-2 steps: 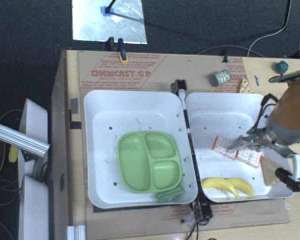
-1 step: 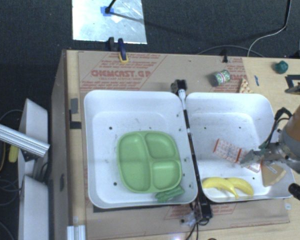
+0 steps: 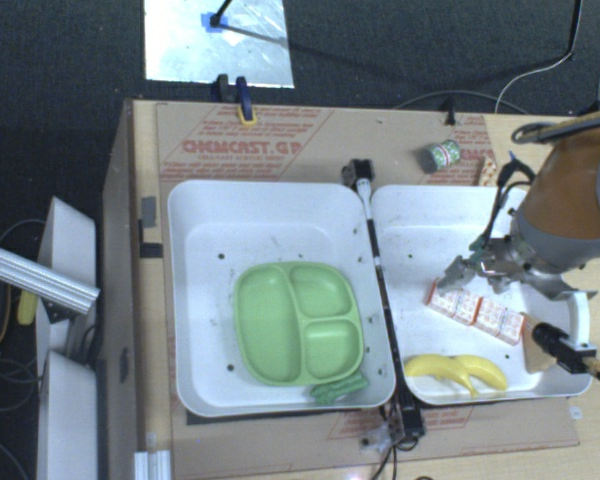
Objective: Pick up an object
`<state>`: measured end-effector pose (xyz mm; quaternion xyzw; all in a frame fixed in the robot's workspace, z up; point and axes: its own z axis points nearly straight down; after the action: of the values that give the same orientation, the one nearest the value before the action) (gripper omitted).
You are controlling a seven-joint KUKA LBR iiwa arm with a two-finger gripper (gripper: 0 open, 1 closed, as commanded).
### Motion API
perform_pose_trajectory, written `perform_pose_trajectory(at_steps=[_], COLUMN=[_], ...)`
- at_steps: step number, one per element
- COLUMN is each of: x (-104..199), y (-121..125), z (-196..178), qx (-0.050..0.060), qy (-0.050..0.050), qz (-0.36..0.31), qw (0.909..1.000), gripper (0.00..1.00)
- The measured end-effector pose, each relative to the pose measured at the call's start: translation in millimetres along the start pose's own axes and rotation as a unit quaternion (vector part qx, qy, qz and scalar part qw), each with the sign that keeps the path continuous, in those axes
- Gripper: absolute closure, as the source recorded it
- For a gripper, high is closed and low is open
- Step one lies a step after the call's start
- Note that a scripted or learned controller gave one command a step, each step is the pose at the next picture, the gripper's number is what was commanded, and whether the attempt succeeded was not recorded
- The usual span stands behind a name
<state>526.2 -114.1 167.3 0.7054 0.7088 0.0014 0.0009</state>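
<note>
Nothing is lifted yet; the pick is judged to be at the approach stage. The hand (image 3: 467,268) is lowered into the right bin (image 3: 410,230), just beside the packet (image 3: 477,308); whether it is open cannot be told. The packet, flat, white with red print, lies on the bin floor, with a yellow banana (image 3: 457,372) near it. A green divided plate (image 3: 299,323) rests in the left bin (image 3: 210,230).

In the left white bin (image 3: 195,228) lies a green divided plastic tray (image 3: 298,322) with a small green item (image 3: 338,388) at its near edge. In the right white bin (image 3: 420,228), the gripper (image 3: 467,271) hovers over a flat red-and-white packet (image 3: 475,310), with a yellow banana (image 3: 456,371) nearer.
</note>
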Motion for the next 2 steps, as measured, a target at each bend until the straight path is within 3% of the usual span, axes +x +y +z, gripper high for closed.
perform_pose_trajectory(at_steps=[1,2], x=[2.8,-42.6], y=[15.1,-12.3], z=[49.2,78.9], qx=[0.002,-0.005], qy=[0.000,-0.002], qz=[0.001,0.001], qw=[1.0000,1.0000], gripper=[0.00,0.00])
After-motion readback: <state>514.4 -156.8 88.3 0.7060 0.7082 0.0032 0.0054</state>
